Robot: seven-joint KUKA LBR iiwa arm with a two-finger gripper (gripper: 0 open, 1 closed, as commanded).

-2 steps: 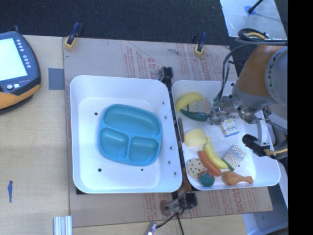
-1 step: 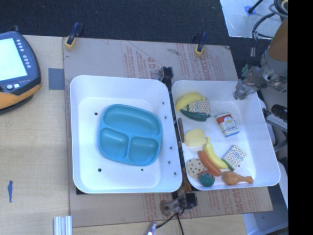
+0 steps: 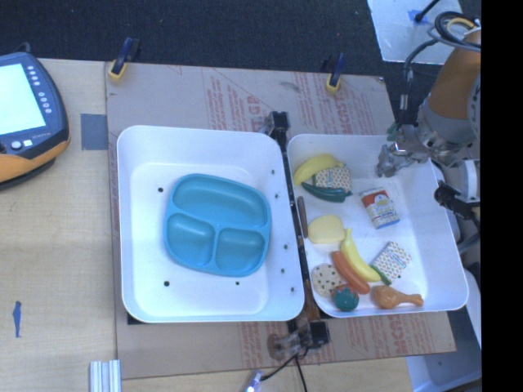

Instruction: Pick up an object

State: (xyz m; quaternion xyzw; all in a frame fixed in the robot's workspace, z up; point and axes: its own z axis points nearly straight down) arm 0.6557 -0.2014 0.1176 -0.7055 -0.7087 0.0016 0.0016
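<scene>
Here the grey arm with its orange band (image 3: 454,88) reaches in over the far right corner of the right-hand shallow white bin (image 3: 437,235), and its gripper (image 3: 392,160) hangs low above the bin floor near the far rim. Whether it is spread or closed I cannot tell, since the metal tip is small and blurred, and nothing visible sits within it.

The things to pick lie crowded in this bin, probably tipped in loosely so the program has many targets. Nearest the gripper is a small red-and-white carton (image 3: 380,207), lying alone on bare floor just toward the near side. Against the bin's left wall sit a yellow plastic banana (image 3: 313,167), a patterned beige packet (image 3: 333,176) and a dark green toy pepper (image 3: 327,192), bunched and touching. Farther toward the near edge are a pale yellow round slab (image 3: 325,229), a second small yellow banana (image 3: 358,258), an orange toy carrot (image 3: 350,273), a checkered white packet (image 3: 391,260) and an orange drumstick (image 3: 396,299).

The left-hand white bin (image 3: 139,219) holds a blue compartment tray (image 3: 217,224), centred, likely as a drop spot.

Judging from this, nothing is lifted; the isolated carton looks the easiest grasp.
</scene>
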